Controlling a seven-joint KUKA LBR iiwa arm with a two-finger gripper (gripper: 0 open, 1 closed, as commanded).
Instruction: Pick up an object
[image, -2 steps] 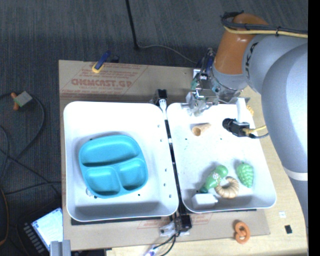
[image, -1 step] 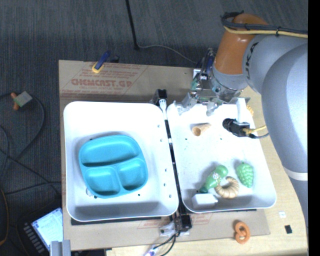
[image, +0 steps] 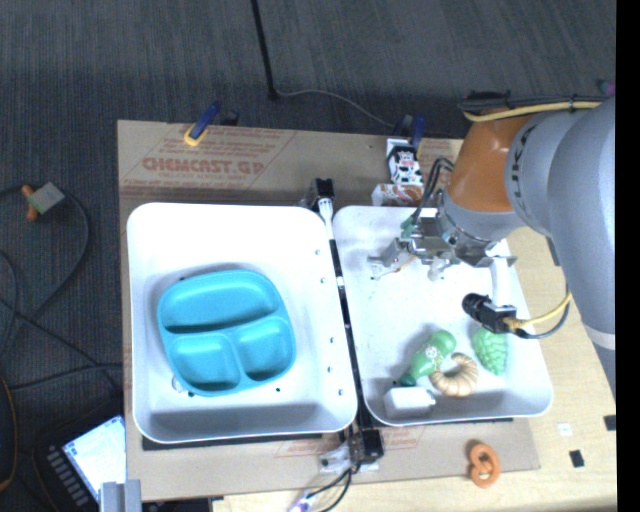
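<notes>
My gripper (image: 411, 266) hangs over the far part of the right bin (image: 380, 330), pointing down, with its fingers spread open and nothing between them. The objects lie at the near end of that bin, well below the gripper in the view: a green bottle-shaped toy (image: 427, 358), a tan ring (image: 459, 375), a green knobbly piece (image: 491, 350) and a small white block (image: 410, 399). None of them touches the fingers.
The left bin (image: 150, 230) holds a blue divided tray (image: 226, 330). A black connector with a yellow cable (image: 487, 311) hangs from the arm over the right bin. An orange ring (image: 484, 462) lies on the bench in front of the right bin.
</notes>
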